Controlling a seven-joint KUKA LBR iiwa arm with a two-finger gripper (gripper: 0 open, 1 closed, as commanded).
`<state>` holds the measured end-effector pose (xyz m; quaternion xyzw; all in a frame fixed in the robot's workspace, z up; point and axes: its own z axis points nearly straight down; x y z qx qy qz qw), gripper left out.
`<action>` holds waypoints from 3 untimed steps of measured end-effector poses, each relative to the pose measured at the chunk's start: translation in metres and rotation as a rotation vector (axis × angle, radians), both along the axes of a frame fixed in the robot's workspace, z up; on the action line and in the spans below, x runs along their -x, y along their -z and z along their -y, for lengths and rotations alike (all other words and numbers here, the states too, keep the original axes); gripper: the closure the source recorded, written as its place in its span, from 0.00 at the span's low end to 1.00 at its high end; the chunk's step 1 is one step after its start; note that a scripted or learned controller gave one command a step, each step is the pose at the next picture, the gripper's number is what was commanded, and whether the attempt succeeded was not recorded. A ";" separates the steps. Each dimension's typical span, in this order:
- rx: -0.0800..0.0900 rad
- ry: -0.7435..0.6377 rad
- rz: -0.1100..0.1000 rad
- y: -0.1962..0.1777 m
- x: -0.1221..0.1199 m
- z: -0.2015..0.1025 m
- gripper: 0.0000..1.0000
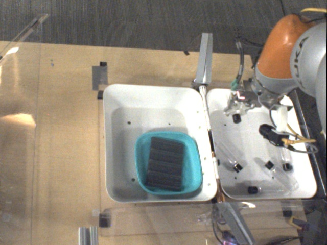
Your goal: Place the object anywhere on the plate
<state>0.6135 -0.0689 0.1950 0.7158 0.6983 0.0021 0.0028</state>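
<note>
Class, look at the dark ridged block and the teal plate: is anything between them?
Nothing visible is. The dark ridged block already lies on the teal plate in the left bin.

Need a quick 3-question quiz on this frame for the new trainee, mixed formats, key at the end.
1. True or false: the dark ridged block lies on the teal plate.
2. Which bin holds the plate? A) left bin B) right bin C) neither
3. Fill in: the arm's hand hovers over the ____ bin, near its far edge.

Key: 1 true. 2 A. 3 right.
</note>
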 end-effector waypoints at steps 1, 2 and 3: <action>-0.002 -0.026 -0.002 -0.009 0.078 -0.071 1.00; -0.002 -0.076 -0.003 0.010 0.099 -0.140 1.00; -0.002 -0.075 -0.002 0.010 0.099 -0.139 0.00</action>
